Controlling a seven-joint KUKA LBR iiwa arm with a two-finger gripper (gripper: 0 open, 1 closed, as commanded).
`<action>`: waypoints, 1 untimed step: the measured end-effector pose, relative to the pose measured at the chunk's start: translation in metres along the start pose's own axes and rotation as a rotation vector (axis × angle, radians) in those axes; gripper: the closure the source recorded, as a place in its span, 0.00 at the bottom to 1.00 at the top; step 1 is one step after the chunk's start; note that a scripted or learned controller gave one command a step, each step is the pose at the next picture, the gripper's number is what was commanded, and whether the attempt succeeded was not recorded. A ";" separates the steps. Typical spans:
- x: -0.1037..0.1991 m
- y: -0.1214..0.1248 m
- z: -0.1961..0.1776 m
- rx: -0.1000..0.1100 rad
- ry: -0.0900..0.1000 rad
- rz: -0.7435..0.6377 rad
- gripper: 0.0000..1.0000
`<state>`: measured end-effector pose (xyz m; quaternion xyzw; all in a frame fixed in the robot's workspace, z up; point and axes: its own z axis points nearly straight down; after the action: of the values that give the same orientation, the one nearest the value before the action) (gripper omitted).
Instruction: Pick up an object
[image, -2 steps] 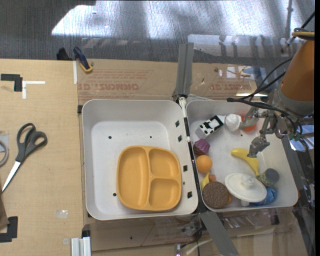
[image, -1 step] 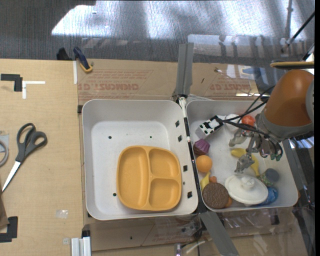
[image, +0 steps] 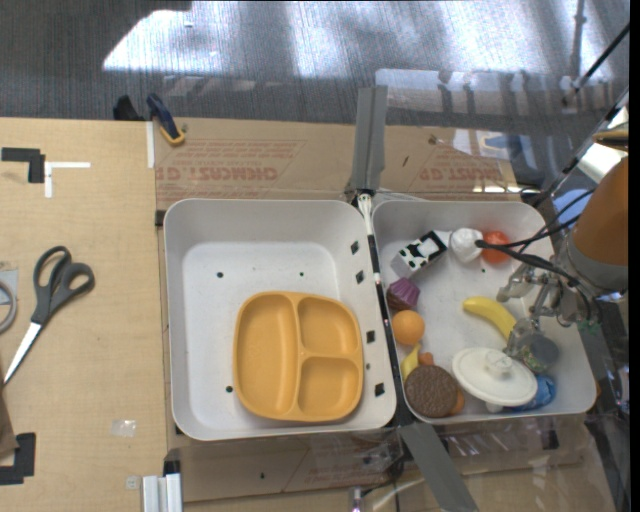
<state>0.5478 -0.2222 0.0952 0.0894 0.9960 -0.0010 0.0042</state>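
Brown cookie (image: 432, 390) at right bin's (image: 560, 405) front, arm reaching from right, pincer (image: 527, 335) lowered beside banana (image: 490, 315), closure unclear

Orange-banded arm (image: 610, 225) with black cables and a grey metal wrist assembly (image: 548, 295)

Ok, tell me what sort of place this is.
Probably a robot lab test bench: two white bins on cardboard, toy food such as a banana, an arm reaching in, and scissors lying on the bench.
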 end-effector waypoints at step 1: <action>0.018 0.055 0.000 -0.002 -0.001 0.042 0.00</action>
<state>0.5401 -0.1651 0.0947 0.1105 0.9939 -0.0001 0.0049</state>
